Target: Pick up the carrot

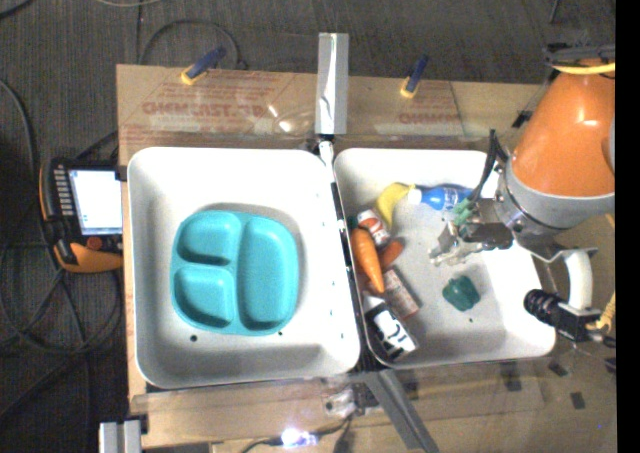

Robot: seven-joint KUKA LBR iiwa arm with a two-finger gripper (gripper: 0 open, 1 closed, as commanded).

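Glossy teal plastic tray (238,271); bins (150,241) look smooth white plastic.

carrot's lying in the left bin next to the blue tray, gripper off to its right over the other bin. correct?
Not quite. The camera view shows the carrot in the right bin, against its left wall among other small items. The blue tray sits alone in the left bin. The gripper is to the carrot's right, over the right bin, as you said.

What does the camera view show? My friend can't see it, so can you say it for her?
An orange carrot lies by the left wall of the right white bin, among small bottles and packets, while the robot's gripper hangs over the bin's middle, apart from the carrot. The left white bin holds a turquoise divided tray.
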